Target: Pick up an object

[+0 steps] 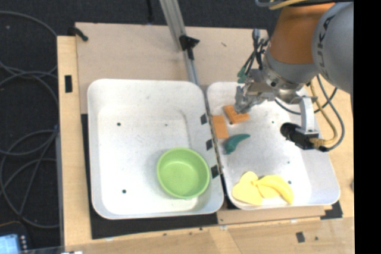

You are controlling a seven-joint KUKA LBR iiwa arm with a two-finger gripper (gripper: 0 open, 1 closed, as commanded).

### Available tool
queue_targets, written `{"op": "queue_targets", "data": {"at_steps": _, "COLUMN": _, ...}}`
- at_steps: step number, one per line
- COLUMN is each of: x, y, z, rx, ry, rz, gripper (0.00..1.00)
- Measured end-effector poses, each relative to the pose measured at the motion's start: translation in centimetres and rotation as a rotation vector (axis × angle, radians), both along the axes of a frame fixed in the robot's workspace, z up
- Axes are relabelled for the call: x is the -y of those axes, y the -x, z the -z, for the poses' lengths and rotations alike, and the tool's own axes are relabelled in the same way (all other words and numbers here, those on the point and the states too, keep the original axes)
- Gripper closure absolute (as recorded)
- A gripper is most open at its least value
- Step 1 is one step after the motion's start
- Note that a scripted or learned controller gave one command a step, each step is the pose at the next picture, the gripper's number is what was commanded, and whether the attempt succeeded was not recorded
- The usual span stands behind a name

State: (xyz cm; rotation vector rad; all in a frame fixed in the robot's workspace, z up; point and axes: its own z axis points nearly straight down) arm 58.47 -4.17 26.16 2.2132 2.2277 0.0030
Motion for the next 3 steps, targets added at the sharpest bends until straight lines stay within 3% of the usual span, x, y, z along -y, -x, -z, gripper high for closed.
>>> {"op": "queue_targets", "data": {"at_steps": 2, "x": -9.5, "y": -5.8, "z": 1.9, "rx": 0.0, "ry": 0.002, "rz": 0.001, "gripper": 1.0}}
{"op": "queue_targets", "data": {"at_steps": 3, "x": -9.2, "y": -5.7, "z": 1.8, "rx": -0.002, "ry": 0.004, "rz": 0.003, "gripper": 0.0}}
